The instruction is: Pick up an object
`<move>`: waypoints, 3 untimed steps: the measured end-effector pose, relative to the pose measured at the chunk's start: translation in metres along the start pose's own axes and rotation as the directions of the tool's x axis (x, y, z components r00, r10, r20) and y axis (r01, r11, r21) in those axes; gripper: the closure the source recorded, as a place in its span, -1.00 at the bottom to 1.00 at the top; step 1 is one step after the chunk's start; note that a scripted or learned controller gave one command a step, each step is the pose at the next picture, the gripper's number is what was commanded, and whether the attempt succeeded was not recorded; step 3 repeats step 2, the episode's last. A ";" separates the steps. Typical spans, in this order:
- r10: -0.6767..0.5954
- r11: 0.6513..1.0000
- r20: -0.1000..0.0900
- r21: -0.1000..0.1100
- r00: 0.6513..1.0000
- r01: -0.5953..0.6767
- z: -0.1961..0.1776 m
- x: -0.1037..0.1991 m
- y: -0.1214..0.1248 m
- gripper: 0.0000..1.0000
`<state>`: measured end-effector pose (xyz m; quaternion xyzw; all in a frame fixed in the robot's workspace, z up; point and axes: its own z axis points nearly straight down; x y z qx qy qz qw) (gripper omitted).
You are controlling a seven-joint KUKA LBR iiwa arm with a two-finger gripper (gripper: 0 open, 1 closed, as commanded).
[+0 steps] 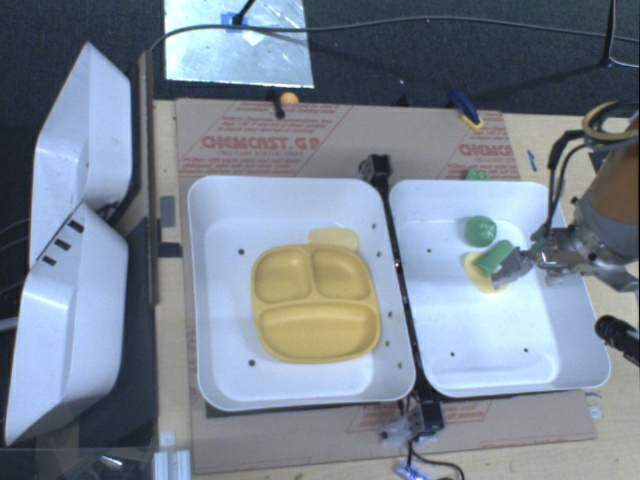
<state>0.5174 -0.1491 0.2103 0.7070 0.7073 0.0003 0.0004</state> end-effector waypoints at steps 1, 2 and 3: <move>-0.001 1.000 0.001 -0.004 1.000 0.001 -0.045 0.003 -0.003 -1.00; -0.002 1.000 0.000 -0.003 1.000 0.002 -0.079 0.014 0.016 -1.00; -0.002 1.000 0.000 -0.003 1.000 0.002 -0.079 0.014 0.016 -1.00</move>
